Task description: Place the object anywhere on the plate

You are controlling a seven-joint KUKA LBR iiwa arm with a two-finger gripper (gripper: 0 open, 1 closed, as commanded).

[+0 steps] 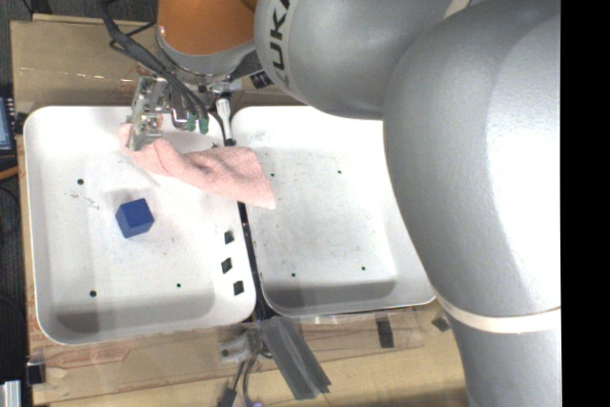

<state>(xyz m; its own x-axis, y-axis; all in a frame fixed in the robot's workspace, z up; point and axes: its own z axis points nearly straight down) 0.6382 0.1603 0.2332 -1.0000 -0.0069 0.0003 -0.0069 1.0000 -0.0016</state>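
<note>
Because the jaws [143,131] pinch only a corner of the pink cloth [214,172] beside the blue cube [134,216], it may slip free.

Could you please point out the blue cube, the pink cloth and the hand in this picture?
blue cube [134,216]: camera view, on its top face.
pink cloth [217,170]: camera view, mid-fabric.
hand [145,131]: camera view, at its fingertips.

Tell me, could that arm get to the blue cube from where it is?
Probably yes. The blue cube sits alone on the left bin's open floor, apart from the pink cloth, with nothing over it; the gripper hangs nearby.
</note>
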